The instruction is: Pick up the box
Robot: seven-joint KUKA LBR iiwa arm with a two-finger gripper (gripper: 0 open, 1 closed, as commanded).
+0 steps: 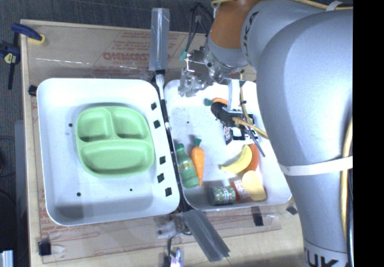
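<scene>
Right bin (180, 95): fingers (191, 84), gap unclear, far corner; box (240, 189) perhaps near front.

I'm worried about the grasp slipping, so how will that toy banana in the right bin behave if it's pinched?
The banana looks smooth and glossy, so likely slippery. Its curved shape may rock or twist out. It leans against neighbouring toys, so nudging could shift them.

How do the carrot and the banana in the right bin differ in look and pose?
The carrot is orange, straight and tapered; the banana is yellow and curved. The carrot stands near the bin's middle beside a green bottle; the banana lies further right, close to the arm. Both look like toy food in the right bin.
</scene>
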